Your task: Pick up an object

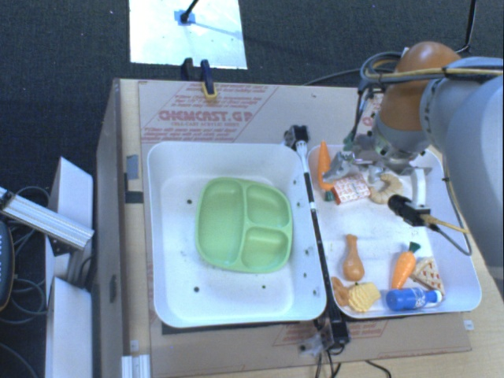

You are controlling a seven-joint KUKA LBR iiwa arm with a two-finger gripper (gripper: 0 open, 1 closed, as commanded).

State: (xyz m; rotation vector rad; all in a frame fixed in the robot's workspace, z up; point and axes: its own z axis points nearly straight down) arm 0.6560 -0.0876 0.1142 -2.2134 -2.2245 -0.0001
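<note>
Camera view: my gripper point(347, 164) low over right bin point(465, 286), far end. Finger spread — cannot tell. Red-and-white box point(351, 190) lies just below it; orange carrot point(324, 166) just beside, leftward. Green divided tray point(243, 224) in left bin point(177, 309).

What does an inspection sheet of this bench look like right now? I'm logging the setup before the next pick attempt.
Surface: cardboard-topped bench bearing two white bins; left bin, right bin.
Job's things: right bin holds two carrots, drumstick, corn piece, blue bottle, pizza slice, red-and-white box.
Clutter: green divided plate in left bin.
Grippers: gripper low over right bin's far end, near the box.
Cables: black cable behind the arm.
Surroundings: dark carpet; white sheet on floor.
</note>
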